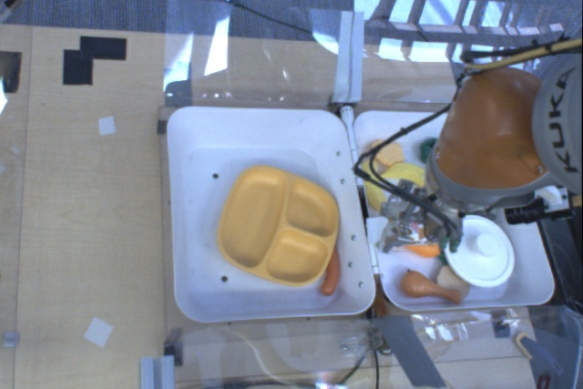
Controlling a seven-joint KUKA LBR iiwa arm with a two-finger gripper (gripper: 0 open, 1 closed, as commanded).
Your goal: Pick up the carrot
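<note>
My arm comes in from the right and hangs over the right bin [545, 287]. This bin is crowded. A white round bowl [480, 255] sits at the near right side. A brown, pear-shaped toy [428, 286] lies near the front edge. Something yellow [398, 173] sits on the far left side, with a small green thing [427, 144] behind it.

My gripper [412, 228] is low in this bin, just left of the bowl. The carrot [421, 250] is a small orange strip right under it, mostly hidden. I cannot tell if my gripper is open or closed, or if it has the carrot.

In the left bin [196, 196] lies a yellow tray [278, 223] with three sections. A thin reddish sausage [331, 273] lies against its near right edge.
</note>
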